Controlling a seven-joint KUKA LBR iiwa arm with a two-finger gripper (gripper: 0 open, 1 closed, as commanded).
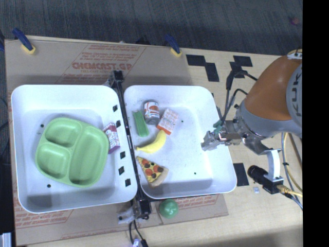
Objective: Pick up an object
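Observation:
The right bin [205,181] holds a yellow banana [152,144], a pizza slice [152,171], a green stick [140,123], a small can [151,112] and an orange-and-white packet [168,121]. My gripper [210,141] hangs over the right side of this bin, apart from all of them, and nothing shows between its fingers. A green divided plate [72,151] and a dark red wrapper [112,136] lie in the left bin [31,99].
A green ball [168,208] rests on the cardboard just below the right bin. Blue clamps [24,40] hold the cardboard at the back. Cables and a black connector [263,178] trail from the arm at the right.

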